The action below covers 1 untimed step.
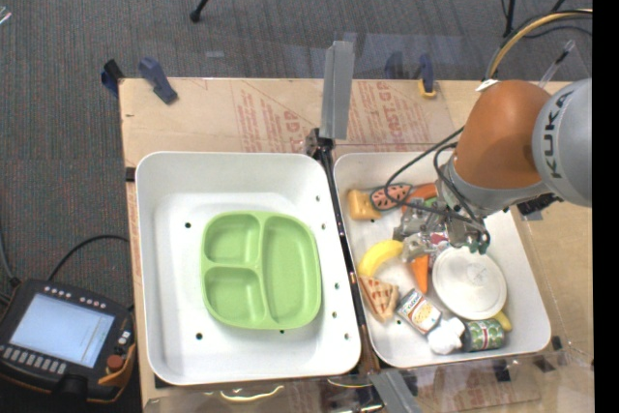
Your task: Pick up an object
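Gripper [440, 232] sits low in the right bin [534, 276], over the toy clutter; finger state: cannot tell, metal parts blur together w/ cables from this slant, and nothing visibly clamped. Directly under/beside it: orange carrot-like piece [421, 272], tip near the gripper, and a yellow banana [380, 255] just to its left. Judgement: program is mid-descent or mid-grasp on one of these, prob. the carrot, since the tool is lined up above it. Further out in same bin: watermelon slice [391, 197] and an orange-yellow block [361, 204] near the far left corner, round white lid/plate [469, 283] just toward the near side of the gripper, pizza-like wedge [378, 296], small printed box [420, 312], white lump [446, 336], green can [483, 335] along the near wall. Items are crowded and touching, so fingers may catch a neighbour. Left bin [164, 208] holds only a green divided tray [261, 271], centred, well apart from the action. Arm [503, 145] reaches in from right; "KUKA" reads on grey link. Bench board [232, 111] has red reversed print, not legible. Box label too small to read.
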Motion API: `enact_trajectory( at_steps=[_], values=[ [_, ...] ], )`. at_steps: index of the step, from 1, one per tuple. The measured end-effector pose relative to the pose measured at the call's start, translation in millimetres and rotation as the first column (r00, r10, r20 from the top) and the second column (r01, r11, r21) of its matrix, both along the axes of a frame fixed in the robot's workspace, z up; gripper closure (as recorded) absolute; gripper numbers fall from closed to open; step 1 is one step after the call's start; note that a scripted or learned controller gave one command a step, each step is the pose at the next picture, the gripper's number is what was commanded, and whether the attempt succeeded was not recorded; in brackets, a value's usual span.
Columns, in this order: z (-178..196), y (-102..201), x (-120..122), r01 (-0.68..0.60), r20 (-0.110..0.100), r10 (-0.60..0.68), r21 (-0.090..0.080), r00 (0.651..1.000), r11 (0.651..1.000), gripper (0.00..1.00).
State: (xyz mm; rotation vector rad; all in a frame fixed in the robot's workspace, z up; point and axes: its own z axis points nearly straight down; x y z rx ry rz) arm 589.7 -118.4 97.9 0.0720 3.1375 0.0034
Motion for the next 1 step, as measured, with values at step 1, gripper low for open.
enact_trajectory(
  at_steps=[1],
  values=[
    [-0.5,0.5,-0.1,-0.001,-0.001,0.001,0.0,1.0,1.0,0.0]
  ],
)
